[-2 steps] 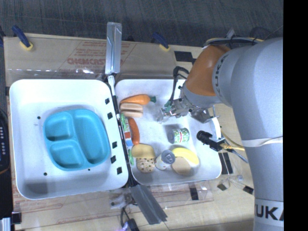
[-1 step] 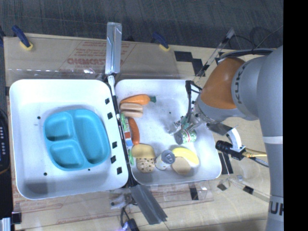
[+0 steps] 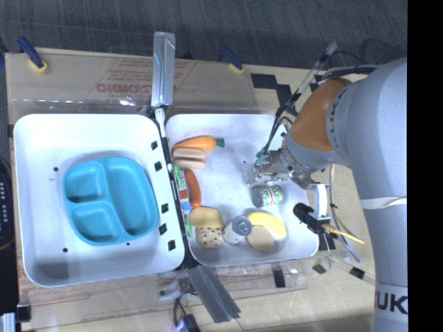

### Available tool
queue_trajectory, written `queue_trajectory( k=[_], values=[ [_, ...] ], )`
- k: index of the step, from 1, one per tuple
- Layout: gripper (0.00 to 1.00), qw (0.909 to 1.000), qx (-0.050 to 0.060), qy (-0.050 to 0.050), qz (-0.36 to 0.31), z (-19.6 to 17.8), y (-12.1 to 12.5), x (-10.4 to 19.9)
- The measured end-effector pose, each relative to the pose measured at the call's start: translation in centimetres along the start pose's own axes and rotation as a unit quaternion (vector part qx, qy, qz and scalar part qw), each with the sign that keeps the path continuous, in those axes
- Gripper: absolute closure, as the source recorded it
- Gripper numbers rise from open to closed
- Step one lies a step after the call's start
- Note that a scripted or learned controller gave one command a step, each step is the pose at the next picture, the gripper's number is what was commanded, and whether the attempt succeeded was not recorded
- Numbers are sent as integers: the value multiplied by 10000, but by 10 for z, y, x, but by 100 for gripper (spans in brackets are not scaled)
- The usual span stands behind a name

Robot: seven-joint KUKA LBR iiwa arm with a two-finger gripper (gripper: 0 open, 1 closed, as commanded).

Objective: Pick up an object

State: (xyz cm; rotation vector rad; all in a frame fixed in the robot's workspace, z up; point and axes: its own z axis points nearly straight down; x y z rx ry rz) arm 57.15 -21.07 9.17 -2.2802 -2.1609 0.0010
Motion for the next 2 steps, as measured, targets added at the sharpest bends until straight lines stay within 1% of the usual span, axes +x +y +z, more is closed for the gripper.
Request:
queue_trajectory(
  k=[1,2],
  values=[
    [100,9923,5,8,-1238,0,-37,1],
    [100,9944,-10,-1,-1058,-44,-4,0]
  ],
)
